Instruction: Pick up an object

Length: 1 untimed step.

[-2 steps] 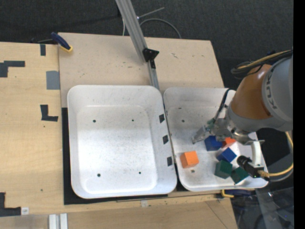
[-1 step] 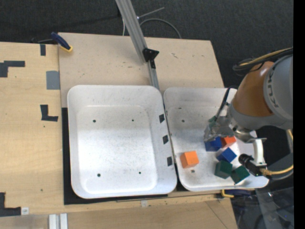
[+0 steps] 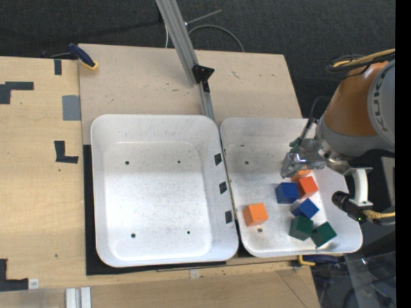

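Six blocks in right bin (image 3: pixel 270 133), clustered bottom-right. Gripper (image 3: pixel 297 165) low over blue block (image 3: pixel 288 192) and orange block (image 3: pixel 309 185); finger state unclear. Advice: centre on single block, avoid neighbours.

Two shallow white plastic bins (image 3: pixel 160 191) speckled with dark flecks, two orange cubes (image 3: pixel 255 213), two blue cubes (image 3: pixel 287 192), two dark green cubes (image 3: pixel 300 227), pale tan wooden tabletop (image 3: pixel 38 165) with grey tape marks

Speckled glossy plastic bins (image 3: pixel 154 130), matt wood bench (image 3: pixel 38 172), metal pole (image 3: pixel 180 31).
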Tool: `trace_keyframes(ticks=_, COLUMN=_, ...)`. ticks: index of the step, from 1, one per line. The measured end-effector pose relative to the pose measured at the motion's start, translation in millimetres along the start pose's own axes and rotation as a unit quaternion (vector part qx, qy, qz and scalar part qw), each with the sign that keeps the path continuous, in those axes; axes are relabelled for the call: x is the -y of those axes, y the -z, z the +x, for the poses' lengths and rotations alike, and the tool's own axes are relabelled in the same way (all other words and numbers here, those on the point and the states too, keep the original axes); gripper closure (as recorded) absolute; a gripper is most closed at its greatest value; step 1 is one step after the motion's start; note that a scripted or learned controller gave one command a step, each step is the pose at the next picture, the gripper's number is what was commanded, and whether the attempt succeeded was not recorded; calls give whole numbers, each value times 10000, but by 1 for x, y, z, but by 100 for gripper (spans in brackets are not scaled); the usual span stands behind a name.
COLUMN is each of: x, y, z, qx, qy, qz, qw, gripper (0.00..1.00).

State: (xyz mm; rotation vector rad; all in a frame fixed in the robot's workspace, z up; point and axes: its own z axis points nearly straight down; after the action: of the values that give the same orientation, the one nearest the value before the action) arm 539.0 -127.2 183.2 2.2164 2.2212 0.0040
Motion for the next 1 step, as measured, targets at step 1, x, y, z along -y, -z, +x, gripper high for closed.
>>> trace_keyframes(ticks=1, x=3, y=44, z=-3, qx=1, qy=-5, qz=5, qw=10000, gripper=100)
